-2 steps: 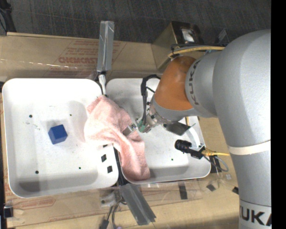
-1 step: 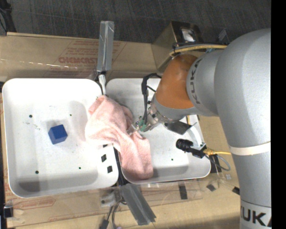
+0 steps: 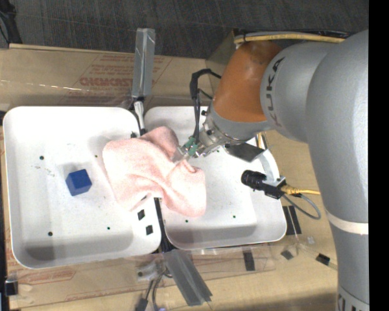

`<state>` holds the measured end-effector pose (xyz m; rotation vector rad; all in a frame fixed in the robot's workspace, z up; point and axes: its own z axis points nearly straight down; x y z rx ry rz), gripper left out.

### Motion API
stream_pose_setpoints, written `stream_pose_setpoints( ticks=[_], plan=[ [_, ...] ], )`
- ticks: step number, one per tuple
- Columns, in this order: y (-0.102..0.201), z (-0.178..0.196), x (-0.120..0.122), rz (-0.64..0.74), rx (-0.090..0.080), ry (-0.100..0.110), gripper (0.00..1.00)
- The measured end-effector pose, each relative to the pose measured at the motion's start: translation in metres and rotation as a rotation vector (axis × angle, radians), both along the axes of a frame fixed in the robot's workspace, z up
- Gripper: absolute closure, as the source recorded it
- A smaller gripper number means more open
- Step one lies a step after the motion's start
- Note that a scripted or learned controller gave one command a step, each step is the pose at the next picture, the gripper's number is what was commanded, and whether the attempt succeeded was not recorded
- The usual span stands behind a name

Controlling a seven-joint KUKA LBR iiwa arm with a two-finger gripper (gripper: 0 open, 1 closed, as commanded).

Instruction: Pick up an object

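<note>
A pink cloth (image 3: 154, 168) lies draped over the divide between the two bins, part in the left bin (image 3: 26, 173) and part in the right bin (image 3: 246, 219). My gripper (image 3: 189, 151) sits low at the cloth's right edge, its tip touching or pinching a raised fold there. A small blue cube (image 3: 79, 181) rests in the left bin, well to the left of the gripper.
The grey arm with its orange band (image 3: 246, 89) covers the upper right of the right bin. A black cable fitting (image 3: 259, 181) hangs over that bin's right side. Cardboard (image 3: 65, 70) lies behind the bins.
</note>
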<state>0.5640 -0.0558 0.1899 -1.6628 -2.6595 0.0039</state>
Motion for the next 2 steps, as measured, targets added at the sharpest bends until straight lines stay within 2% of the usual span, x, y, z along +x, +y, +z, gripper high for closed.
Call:
stream_pose_setpoints(
  ticks=[1, 2],
  plan=[
    [-0.014, -0.001, 0.061, 0.032, 0.0, 0.001, 1.0],
    [-0.058, -0.021, 0.073, 0.22, 0.001, -0.002, 1.0]
  ],
)
